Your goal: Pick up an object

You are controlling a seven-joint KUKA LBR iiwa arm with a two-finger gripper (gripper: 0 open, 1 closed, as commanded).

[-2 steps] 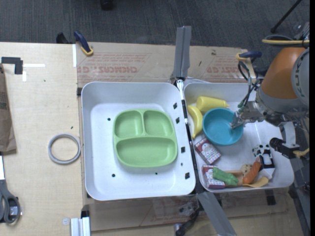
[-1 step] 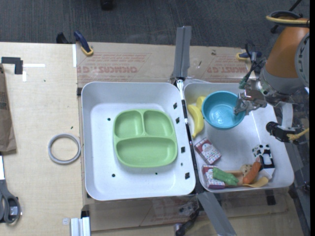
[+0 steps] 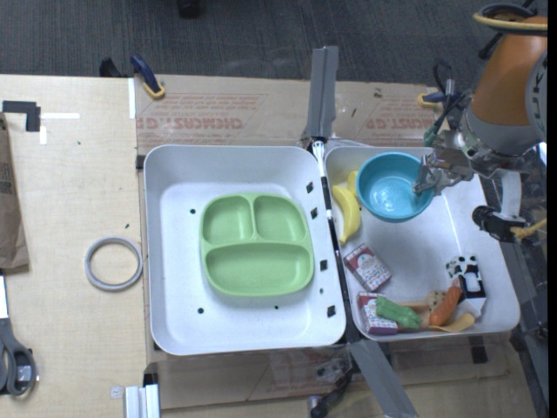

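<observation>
A blue bowl (image 3: 392, 187) sits at the back of the right bin (image 3: 416, 249), slightly tilted, with a yellow banana (image 3: 347, 211) tucked against its left side. My gripper (image 3: 427, 181) reaches down at the bowl's right rim, and its fingers are shut on that rim. Toward the bin's front lie a red and white packet (image 3: 367, 267), a second packet (image 3: 374, 313) with a green piece (image 3: 399, 313) on it, an orange carrot (image 3: 446, 306) and a black and white toy (image 3: 468, 276).
The left bin (image 3: 161, 233) holds a green divided plate (image 3: 257, 244). A tape ring (image 3: 113, 262) and scissors (image 3: 14, 369) lie on the bench at left. A grey post (image 3: 322, 94) stands behind the gap between the bins.
</observation>
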